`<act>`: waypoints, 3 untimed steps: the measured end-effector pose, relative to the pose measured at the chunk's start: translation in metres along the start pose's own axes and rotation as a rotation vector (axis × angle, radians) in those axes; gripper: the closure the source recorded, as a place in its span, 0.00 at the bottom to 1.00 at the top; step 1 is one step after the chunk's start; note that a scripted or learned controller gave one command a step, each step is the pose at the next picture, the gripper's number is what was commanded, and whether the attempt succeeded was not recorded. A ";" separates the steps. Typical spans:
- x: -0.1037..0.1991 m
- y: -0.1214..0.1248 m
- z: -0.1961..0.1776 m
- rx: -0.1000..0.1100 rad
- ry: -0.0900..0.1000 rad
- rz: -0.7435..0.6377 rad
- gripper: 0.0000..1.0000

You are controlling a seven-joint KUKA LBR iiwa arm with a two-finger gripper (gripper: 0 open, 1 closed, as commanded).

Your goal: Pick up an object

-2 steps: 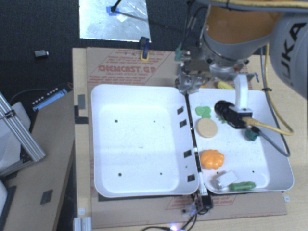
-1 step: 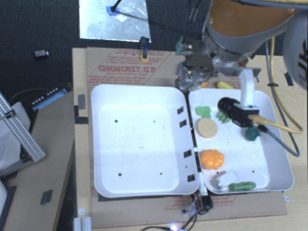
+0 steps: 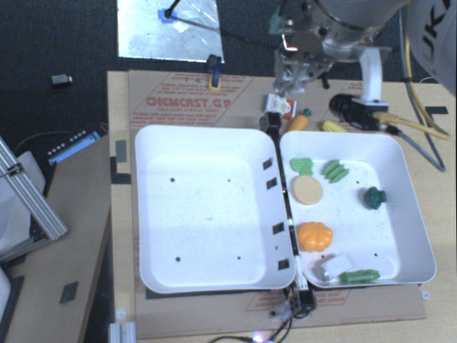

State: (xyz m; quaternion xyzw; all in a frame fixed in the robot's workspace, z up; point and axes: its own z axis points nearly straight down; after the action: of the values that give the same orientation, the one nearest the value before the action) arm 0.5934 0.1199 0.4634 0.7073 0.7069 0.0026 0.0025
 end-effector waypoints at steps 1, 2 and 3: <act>-0.016 -0.032 -0.030 0.002 0.001 -0.001 1.00; -0.051 -0.060 -0.057 0.002 0.001 0.001 1.00; -0.078 -0.108 -0.074 0.004 0.001 0.000 1.00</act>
State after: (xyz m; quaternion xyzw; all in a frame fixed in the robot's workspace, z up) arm 0.4846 0.0417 0.5362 0.7071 0.7071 0.0015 0.0009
